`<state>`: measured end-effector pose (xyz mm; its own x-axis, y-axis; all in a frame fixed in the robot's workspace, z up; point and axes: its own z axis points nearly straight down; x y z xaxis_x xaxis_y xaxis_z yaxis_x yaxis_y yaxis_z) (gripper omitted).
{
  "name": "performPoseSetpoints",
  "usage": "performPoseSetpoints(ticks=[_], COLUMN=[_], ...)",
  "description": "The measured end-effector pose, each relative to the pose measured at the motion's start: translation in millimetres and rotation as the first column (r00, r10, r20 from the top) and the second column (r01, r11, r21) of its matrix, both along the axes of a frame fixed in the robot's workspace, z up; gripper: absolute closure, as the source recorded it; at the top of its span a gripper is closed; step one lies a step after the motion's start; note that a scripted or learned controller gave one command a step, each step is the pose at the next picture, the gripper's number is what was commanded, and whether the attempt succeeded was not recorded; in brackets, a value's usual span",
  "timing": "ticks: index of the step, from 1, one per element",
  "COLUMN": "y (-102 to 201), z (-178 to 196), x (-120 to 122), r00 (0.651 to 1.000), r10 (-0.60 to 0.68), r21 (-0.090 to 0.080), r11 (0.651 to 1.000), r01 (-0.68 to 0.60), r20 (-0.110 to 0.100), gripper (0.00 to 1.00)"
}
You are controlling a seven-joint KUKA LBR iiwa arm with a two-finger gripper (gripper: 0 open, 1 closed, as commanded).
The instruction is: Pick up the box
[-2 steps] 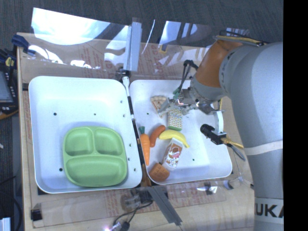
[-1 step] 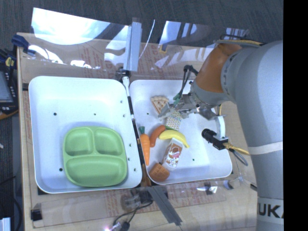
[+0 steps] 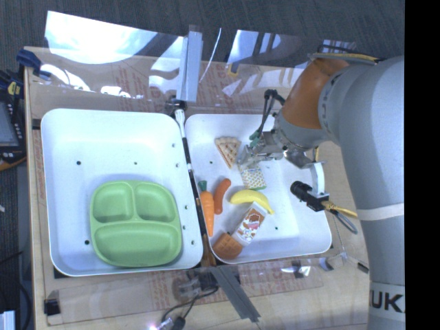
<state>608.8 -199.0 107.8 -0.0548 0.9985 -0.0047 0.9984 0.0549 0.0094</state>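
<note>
The box (image 3: 251, 223) lies tilted on the floor of the right bin (image 3: 311, 236), near its front wall, a small carton with a red-and-white printed face. It touches nothing that could lift it. So the task looks barely begun: the box is not yet gripped, not yet raised, and the whole pick is left to do.

Just above the box lies a banana (image 3: 251, 198), its curve almost touching the carton's upper end. At the box's lower left sits a brown bread-like piece (image 3: 227, 245), close against the front corner. Left of these, along the wall between the bins, a carrot (image 3: 207, 210) lies lengthwise, with a second orange piece (image 3: 221, 192) leaning beside it. Farther back is a waffle wedge (image 3: 227, 150) and, next to it, a small green checkered item (image 3: 254, 177).

The gripper (image 3: 253, 153) hangs over that back part of the right bin, above the checkered item and beside the waffle, well apart from the box. Whether it is parted or closed I cannot tell; its tip is a dark blur against the clutter.

The left bin (image 3: 62, 136) holds one thing, a green divided plate (image 3: 136, 223) toward its front.
</note>
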Motion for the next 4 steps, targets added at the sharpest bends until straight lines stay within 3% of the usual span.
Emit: performPoseSetpoints(ticks=[1,2,3,4], y=[0,-9,-7,35], z=[0,-16,-6,104], x=[0,-12,-11,-22], r00=[1.0,0.997,0.998,0.995], r10=[0.0,-0.071,-0.065,-0.096], r21=[0.0,0.005,0.006,0.005], r11=[1.0,0.997,0.998,0.995], r01=[0.0,0.071,0.065,0.096], r20=[0.0,-0.014,-0.015,-0.01], gripper=[0.0,0.0,1.0,1.0])
